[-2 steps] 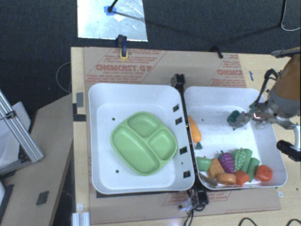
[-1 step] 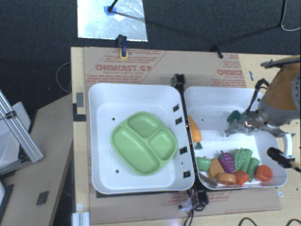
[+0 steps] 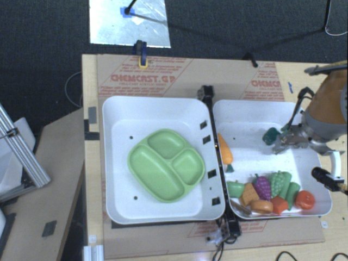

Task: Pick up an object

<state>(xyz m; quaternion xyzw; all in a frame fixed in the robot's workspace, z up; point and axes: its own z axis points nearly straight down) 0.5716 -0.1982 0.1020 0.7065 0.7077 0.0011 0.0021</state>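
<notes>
My gripper (image 3: 281, 142) reaches in from the right and hangs low over the upper middle of the right bin (image 3: 244, 116). A small dark teal object (image 3: 269, 136) lies right against its left side; whether it is held cannot be made out. An orange carrot (image 3: 225, 151) rests along the bin's left wall. Along the front wall is a heap of toy food: a green pepper (image 3: 235, 189), purple grapes (image 3: 262, 186), a green vegetable (image 3: 281, 182), an orange piece (image 3: 262, 205) and a red tomato (image 3: 305, 200).
The left bin (image 3: 119, 118) holds a green divided plate (image 3: 166, 165). A black clamp strip (image 3: 211, 145) runs between the two bins. The grey arm with its orange band (image 3: 329, 105) stands over the right bin's right edge.
</notes>
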